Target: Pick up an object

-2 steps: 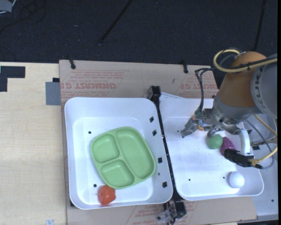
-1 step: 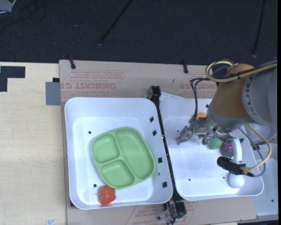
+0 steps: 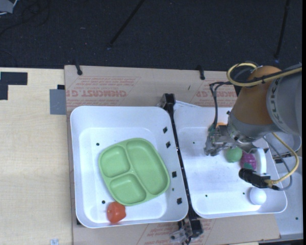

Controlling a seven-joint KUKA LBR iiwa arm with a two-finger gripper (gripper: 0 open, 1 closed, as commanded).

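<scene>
Nothing is lifted yet: the claw point(image 3: 212, 146) hangs low in the right bin point(image 3: 214, 198), its grip impossible to judge, a green ball point(image 3: 233, 154) at its three o'clock.

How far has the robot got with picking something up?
Done: the hand is down in the right bin, beside a green ball. In hand: nothing visibly gripped. Left: grasping and lifting; the white ball and pink object lie nearby.
</scene>
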